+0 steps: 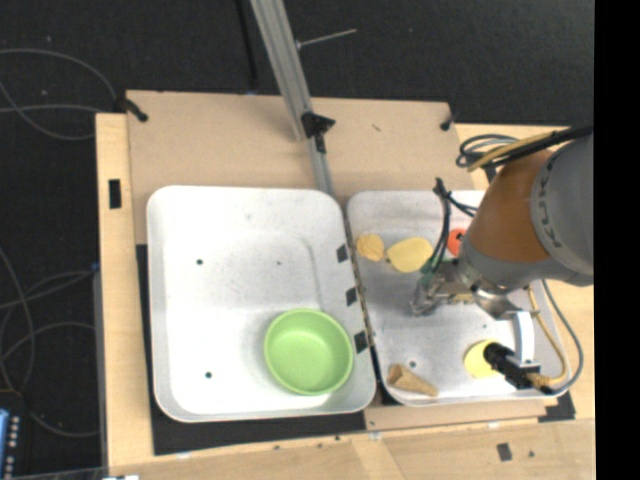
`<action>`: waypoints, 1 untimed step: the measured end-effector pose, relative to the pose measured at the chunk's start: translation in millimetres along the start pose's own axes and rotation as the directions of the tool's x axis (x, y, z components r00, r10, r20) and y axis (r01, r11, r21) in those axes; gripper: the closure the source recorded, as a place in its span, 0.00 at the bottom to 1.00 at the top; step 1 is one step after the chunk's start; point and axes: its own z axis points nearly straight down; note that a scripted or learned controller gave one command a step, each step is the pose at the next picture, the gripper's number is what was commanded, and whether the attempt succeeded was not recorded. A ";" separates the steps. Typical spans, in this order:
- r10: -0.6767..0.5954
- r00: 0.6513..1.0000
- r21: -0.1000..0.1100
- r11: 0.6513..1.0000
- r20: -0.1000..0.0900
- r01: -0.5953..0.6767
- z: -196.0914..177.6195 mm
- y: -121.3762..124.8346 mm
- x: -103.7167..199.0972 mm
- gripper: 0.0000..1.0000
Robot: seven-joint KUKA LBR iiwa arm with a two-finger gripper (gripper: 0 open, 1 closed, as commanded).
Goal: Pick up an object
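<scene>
My gripper (428,298) hangs low over the middle of the right bin (400,213), below the orange band of the arm. A pale yellow flat piece (408,255) lies just up-left of it, with a small tan piece (371,247) beside that near the bin's left wall. A red thing (456,240) peeks out at the arm's edge, mostly hidden. A tan cone-like piece (412,379) lies at the bin's front edge. A yellow thing (478,360) sits front right, partly covered by the robot's fittings. I see nothing between the fingers.
A green bowl (308,351) rests in the front right corner of the left bin (200,228). A grey metal pole (285,68) slants down from the top to the divide between the bins.
</scene>
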 end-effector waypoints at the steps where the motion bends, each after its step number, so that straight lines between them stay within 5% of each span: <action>1: -0.009 1.000 -0.005 1.000 0.001 0.009 -63.7 4.8 -4.2 1.00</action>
